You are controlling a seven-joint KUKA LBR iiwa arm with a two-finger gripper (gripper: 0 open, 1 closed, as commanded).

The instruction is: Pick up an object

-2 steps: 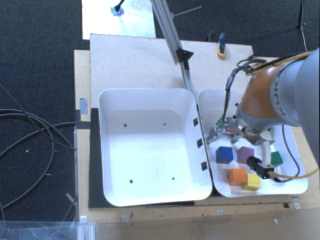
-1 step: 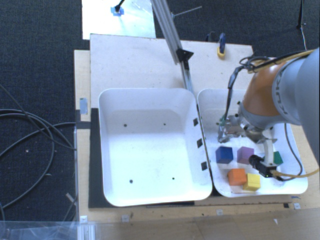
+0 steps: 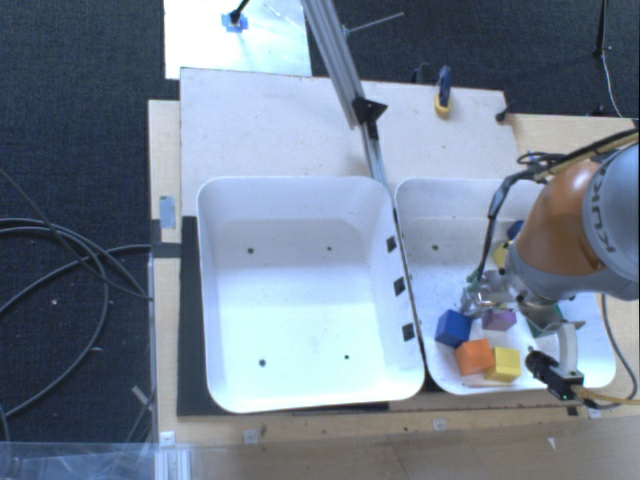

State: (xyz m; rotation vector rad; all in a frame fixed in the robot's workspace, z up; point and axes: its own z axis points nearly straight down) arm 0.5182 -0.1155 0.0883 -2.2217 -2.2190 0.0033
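Dark carpet (image 3: 80,88) surrounds bench; black cables (image 3: 60,258) loop at frame left. Yellow clamp (image 3: 442,103) on board's top edge, silver pole (image 3: 335,48) slanting from top centre.

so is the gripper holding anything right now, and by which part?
Cannot tell. The gripper is low in the right bin, over the purple block, next to the blue block. No block shows clearly in its grasp.

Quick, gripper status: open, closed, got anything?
Gripper: cannot be told; it sits low in the right bin over the purple block, with the arm covering it.
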